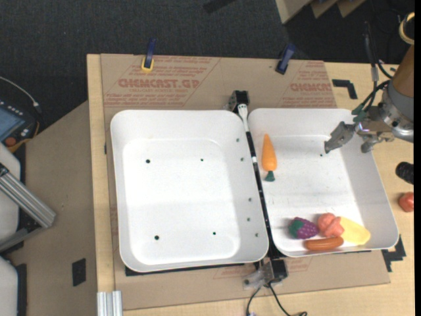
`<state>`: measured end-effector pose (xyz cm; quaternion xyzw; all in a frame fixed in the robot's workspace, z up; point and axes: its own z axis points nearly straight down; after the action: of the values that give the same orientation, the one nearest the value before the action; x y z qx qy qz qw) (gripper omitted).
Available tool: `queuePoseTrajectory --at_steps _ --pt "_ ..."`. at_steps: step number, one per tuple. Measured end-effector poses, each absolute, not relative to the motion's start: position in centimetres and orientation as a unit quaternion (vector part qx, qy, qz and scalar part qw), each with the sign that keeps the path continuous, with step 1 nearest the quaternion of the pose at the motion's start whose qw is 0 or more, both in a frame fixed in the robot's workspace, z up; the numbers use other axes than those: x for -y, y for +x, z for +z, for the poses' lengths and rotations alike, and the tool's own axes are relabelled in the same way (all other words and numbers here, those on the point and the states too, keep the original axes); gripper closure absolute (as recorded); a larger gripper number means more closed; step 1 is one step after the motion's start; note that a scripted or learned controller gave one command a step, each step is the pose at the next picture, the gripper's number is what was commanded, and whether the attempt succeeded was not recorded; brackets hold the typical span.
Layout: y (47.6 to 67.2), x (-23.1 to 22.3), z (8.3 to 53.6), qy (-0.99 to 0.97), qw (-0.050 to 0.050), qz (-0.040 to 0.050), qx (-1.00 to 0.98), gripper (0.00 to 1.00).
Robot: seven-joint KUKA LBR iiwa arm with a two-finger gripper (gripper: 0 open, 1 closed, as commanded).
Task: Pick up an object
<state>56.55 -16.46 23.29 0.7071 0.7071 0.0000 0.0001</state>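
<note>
The tool (351, 137) hangs over the far right part of the right bin (375, 176), its two fingers spread apart with nothing between them, which reads as a stance for coming down on something rather than carrying it. Nothing lies directly under it; the bin floor there is bare white.

The likeliest thing to pick, by my judgement, is the toy carrot (268, 153), since it lies alone near the left wall of the right bin, close to the divider between the two bins, well apart from everything else. It is orange, tapering, with a small green stub at its near end, and it lies lengthwise, pointing away from the camera. Standing free like that, it gives the fingers room on both sides.

The other toys are crowded into the near right corner of the same bin: a purple bunch of grapes (303, 228), a pinkish-orange piece (331, 224) whose kind I cannot make out at this distance, a yellow piece (356, 232), and a reddish sausage (323, 243) lying just in front of them, touching or nearly so. Packed like that they would be harder to take singly.

The left bin (131, 176) sits beside it on the cardboard-covered desk (197, 78).
</note>
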Motion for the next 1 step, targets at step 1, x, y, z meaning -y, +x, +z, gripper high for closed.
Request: queuePoseTrajectory --at_steps 1 --pt "55.08 12.40 36.28 0.706 0.005 0.0032 -0.709 0.00"
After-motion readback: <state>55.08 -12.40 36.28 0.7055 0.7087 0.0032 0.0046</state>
